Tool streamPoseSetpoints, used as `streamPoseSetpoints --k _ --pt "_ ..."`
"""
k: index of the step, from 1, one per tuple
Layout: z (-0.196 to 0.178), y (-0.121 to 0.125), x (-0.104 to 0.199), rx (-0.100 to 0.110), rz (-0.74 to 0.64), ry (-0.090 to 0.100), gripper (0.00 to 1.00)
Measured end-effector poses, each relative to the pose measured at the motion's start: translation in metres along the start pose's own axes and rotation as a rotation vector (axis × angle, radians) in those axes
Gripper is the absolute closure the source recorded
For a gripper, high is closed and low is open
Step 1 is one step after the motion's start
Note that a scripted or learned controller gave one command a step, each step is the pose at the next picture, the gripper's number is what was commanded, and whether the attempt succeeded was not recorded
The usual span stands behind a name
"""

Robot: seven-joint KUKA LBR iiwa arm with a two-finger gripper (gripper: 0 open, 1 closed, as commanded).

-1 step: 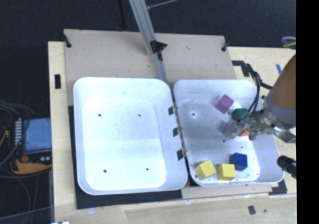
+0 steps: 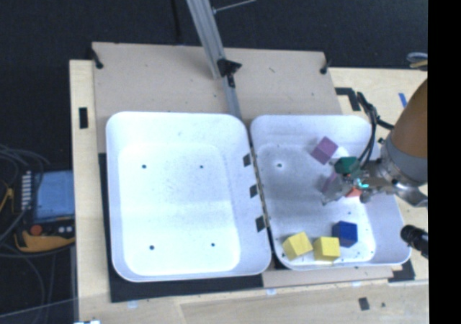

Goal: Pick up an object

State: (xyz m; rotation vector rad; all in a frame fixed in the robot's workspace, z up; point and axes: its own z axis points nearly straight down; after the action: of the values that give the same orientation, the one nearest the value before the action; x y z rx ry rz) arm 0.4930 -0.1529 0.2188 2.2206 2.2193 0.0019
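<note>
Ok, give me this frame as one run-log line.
arm: over right bin | gripper: low by green object | grasp: unconfirmed | loose: purple block, blue block, two yellow blocks

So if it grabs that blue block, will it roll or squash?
The blue block looks flat-faced and boxy, so it would likely slide rather than roll. Its crisp edges suggest something stiff. Being small, it is probably light, though a yellow block beside it could get nudged.
</note>
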Motion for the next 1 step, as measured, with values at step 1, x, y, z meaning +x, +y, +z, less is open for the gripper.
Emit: streamPoseSetpoints --k 1 --pt "0.0573 0.0064 -0.0063 0.007 0.0 0.001 0.0"
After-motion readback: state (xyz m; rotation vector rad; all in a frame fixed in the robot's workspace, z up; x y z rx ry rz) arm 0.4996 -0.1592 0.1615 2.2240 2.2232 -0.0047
